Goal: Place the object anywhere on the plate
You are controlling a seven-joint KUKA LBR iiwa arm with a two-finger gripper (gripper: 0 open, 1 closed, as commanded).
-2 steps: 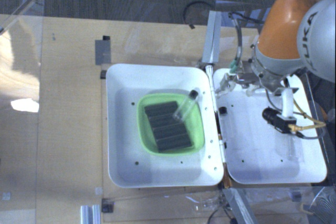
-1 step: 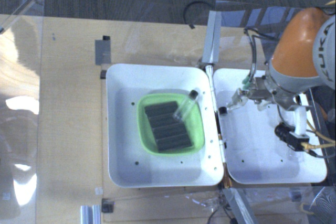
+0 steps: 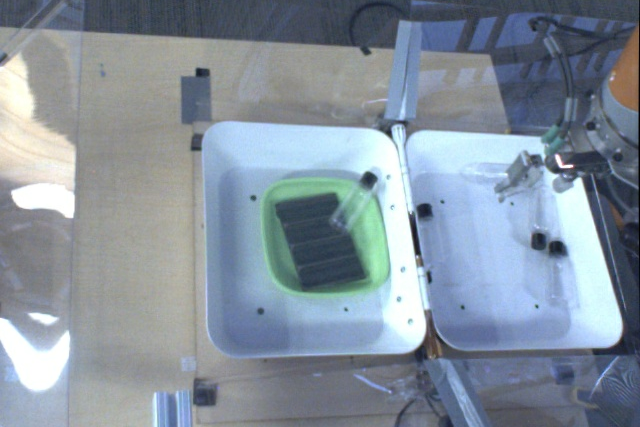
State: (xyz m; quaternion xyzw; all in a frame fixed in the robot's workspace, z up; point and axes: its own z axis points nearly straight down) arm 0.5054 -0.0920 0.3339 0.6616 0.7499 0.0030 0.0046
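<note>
Here, on the pale wooden tabletop, a clear plastic screen stands at the far left, throwing bright reflections. Next comes the left shallow white bin, which holds a square lime-green plate with rounded corners. On the plate lies a dark grey ridged rectangular block, set at a slight angle. A clear plastic tube with a black cap rests tilted across the block's upper right corner, its cap just over the plate's far rim. A grey metal bar runs back from the seam between the two bins. In the right shallow white bin, a small black piece lies near the left wall, and two more sit close together toward the right side. Over that bin's upper right part hangs the grey two-finger gripper; whether its jaws are spread or pressed together cannot be told from this angle.
</note>
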